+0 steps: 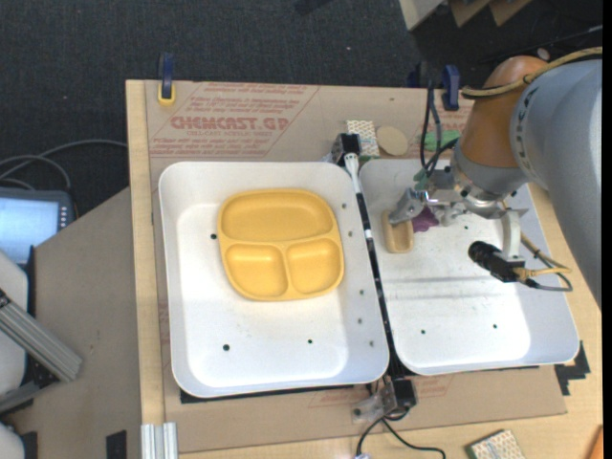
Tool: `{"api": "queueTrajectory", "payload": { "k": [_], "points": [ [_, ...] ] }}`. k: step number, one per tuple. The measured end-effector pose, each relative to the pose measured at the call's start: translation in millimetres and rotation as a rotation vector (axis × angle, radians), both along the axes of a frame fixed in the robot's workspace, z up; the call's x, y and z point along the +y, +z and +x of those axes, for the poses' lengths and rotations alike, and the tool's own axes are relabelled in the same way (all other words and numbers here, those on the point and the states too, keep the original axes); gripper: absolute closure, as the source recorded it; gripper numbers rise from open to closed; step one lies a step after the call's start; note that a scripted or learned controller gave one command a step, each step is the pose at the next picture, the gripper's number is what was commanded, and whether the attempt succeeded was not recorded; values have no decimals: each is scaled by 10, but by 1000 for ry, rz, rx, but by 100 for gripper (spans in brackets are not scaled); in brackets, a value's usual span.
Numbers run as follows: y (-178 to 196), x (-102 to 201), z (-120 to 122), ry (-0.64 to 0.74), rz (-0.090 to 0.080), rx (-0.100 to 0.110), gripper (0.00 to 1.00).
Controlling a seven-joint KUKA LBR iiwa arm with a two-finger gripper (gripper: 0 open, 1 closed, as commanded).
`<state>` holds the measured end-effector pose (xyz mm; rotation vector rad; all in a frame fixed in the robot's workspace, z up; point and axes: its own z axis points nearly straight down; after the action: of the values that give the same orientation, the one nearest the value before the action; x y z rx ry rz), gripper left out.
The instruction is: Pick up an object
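Observation:
My gripper point(424, 205) is low over the far left part of the right bin point(478, 338), reaching in from the right under the grey arm with its orange band. Just left of it and below it stands a small tan block point(398, 234), near the bin's left wall. A small purple object point(424, 221) lies right under the gripper, beside the tan block and partly hidden by the gripper. Whether the gripper touches either of them cannot be told. The left bin point(191, 285) holds a yellow divided plate point(281, 242).
A round tan disc point(391, 141) and a green item point(437, 142) lie on the cardboard bench behind the right bin. Blue clamps point(166, 76) hold the board's far edge. The ridge between the two bins point(371, 256) runs close to the tan block.

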<state>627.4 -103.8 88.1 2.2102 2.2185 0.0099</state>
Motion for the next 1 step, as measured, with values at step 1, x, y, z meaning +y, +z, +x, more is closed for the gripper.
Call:
{"api": "queueTrajectory", "payload": {
  "k": [1],
  "points": [
    [-13, -367, 337, -2, 1, 4, 0]
  ]
}}
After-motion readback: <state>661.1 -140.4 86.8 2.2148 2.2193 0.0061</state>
